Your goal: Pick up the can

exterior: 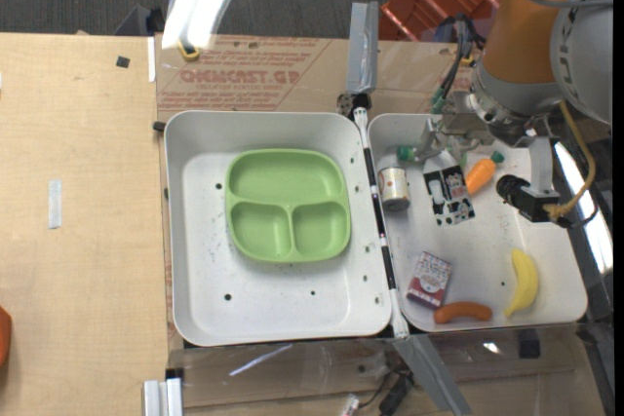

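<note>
While the can lies at the right bin's left wall, light, rigid and slippery, it is best taken across its round body; the gripper's state cannot be told.

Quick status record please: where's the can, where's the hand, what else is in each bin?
can: right bin, by its left wall, free of the hand
hand: over the right bin, right of the can, nothing visibly held
right bin, other items: carrot, banana, sausage, small box
left bin: green divided plate
can picked up: not yet
</note>
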